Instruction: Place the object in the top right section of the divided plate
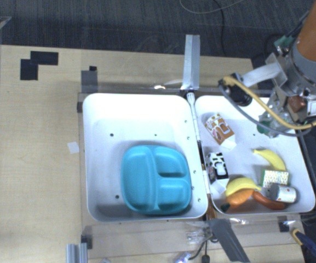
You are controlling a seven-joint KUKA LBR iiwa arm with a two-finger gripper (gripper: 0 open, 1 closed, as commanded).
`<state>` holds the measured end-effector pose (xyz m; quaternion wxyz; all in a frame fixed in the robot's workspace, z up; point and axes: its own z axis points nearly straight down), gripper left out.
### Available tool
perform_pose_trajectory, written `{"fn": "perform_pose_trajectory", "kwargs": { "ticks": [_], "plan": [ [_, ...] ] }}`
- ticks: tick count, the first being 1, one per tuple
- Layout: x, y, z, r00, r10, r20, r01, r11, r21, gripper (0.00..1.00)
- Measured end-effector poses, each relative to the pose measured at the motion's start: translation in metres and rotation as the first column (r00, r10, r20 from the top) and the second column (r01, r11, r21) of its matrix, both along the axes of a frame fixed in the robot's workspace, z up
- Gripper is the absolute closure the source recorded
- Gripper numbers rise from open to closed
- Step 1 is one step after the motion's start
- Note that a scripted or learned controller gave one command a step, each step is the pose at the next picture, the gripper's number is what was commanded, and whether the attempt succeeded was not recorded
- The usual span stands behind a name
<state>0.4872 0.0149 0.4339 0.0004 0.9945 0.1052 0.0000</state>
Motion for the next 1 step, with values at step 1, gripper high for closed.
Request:
{"fn": "perform_pose_trajectory", "kwargs": {
  "ticks": [1],
  "plan": [
    [0.0008,-0.0002,0.0094,1.000,0.000,-0.001,0.000,1.000,-0.001,1.00]
  ]
}}
